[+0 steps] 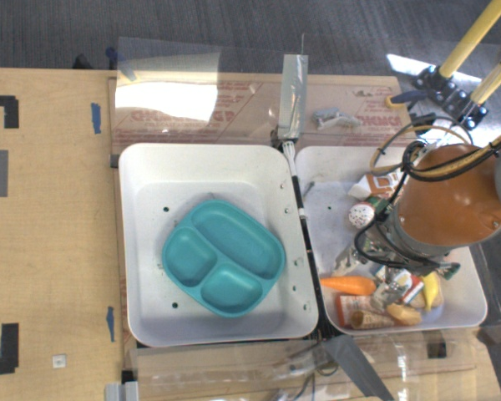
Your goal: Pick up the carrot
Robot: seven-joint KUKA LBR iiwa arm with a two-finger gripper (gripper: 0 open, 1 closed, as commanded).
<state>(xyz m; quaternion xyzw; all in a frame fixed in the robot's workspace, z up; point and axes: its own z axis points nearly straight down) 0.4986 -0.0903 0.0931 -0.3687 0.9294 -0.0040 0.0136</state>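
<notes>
Orange and smooth, a small tapered plastic carrot [347,285] lies on its side near the front of the right-hand shallow white bin [326,190]. Its thicker end points toward the bin's middle and its narrow tip toward the divider between the two bins. It lies flat on the bin floor, in plain sight, with no fingers closed around it.

Just in front of the carrot, against the bin's near wall, sits a flat reddish-brown packet [356,312] with a tan bread-like roll [403,313] resting at its right end. A yellow banana-shaped toy [432,291] stands just right of these.

Above this clutter hangs the grey robot arm with its broad orange band [447,199], reaching in from the right. The two-finger gripper [392,267] sits below the band, low among the items and just right of the carrot; the arm's body and dark cables hide its fingers, so I cannot tell whether the pincer is spread or clenched.

Farther back in the same bin lies a small white speckled ball [361,215], with a white and orange carton [382,182] behind it.

To the left, the second shallow white bin [142,224] holds a teal plastic divided plate [224,257] with three compartments, set at a slant.

Beyond both bins, a clear plastic sheet [234,107] covers brown cardboard.
</notes>
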